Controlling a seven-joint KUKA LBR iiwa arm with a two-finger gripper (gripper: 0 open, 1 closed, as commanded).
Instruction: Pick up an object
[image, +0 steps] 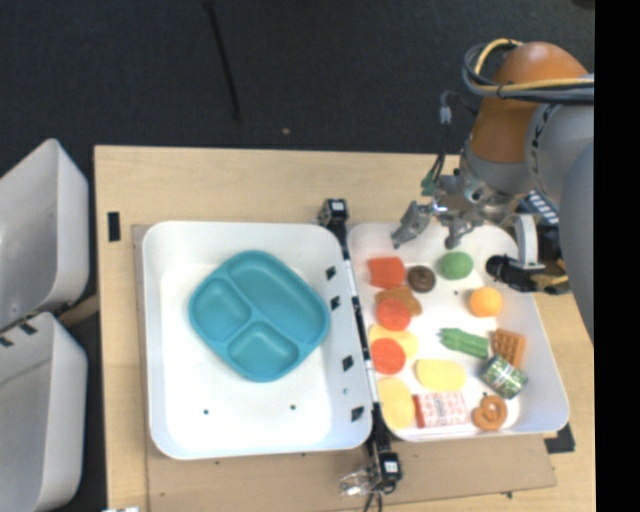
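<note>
My gripper (433, 229) hangs over the far edge of the right bin (548, 385), its two grey fingers (408, 225) spread apart with nothing between them. Just below it lie a red block (386, 271), a brown donut (421, 279) and a green ball (456, 265). Further down the bin are an orange fruit (485, 301), an orange-red round piece (394, 314), a red disc (388, 354), a green pepper (462, 342), a waffle (508, 346), a can (502, 377), yellow pieces (440, 374), a red-white packet (440, 409) and a pretzel (489, 412).
The left bin (180, 420) holds a blue sectioned plate (259, 313). A black divider with clips (343, 300) runs between the bins. The arm's orange band and grey wrist (510, 110) stand above the right bin's far right corner. White chairs (35, 250) sit at left.
</note>
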